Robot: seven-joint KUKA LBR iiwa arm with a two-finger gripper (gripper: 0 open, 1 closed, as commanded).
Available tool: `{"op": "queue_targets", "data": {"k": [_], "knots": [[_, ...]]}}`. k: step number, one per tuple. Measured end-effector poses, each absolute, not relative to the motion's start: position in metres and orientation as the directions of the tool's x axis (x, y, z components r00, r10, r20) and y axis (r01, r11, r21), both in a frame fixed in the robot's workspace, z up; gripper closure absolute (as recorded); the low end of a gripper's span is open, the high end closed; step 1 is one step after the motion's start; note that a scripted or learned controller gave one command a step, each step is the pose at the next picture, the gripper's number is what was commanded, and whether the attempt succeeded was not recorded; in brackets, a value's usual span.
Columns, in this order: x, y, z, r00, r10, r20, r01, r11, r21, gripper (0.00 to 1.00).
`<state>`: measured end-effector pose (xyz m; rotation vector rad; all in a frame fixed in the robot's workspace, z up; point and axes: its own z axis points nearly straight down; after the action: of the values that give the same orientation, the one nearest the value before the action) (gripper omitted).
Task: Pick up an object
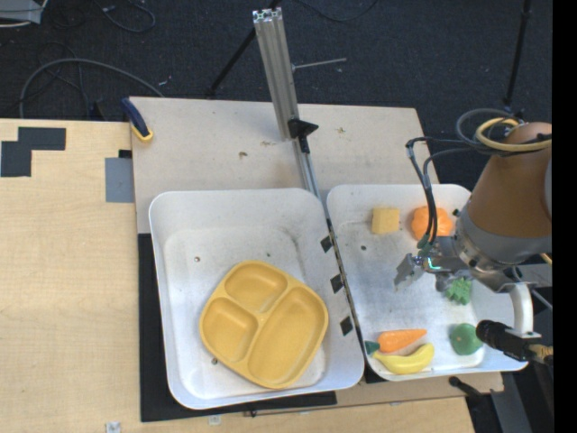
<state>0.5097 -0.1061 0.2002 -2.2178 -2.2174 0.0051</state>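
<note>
Camera view: gripper (416, 270) low over right bin (361, 233); seemingly open, nothing between fingers.

right bin (361, 233): yellow block (386, 221) | orange ball (433, 222) | carrot (402, 339) | banana (406, 360) | green pieces (464, 337)

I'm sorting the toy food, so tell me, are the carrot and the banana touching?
Touching. The camera view shows the carrot lying right against the top edge of the banana, with no bin floor visible between them.

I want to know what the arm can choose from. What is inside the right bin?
Inside the right bin: yellow block, orange ball, carrot, banana, two green items. The arm covers its right part.
</note>
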Motion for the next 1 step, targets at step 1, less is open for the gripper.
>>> {"op": "queue_targets", "data": {"k": [1], "knots": [[0.5101,-0.1062,0.2009,0.000,1.000,0.001,1.000,0.000,-0.005,0.00]]}}
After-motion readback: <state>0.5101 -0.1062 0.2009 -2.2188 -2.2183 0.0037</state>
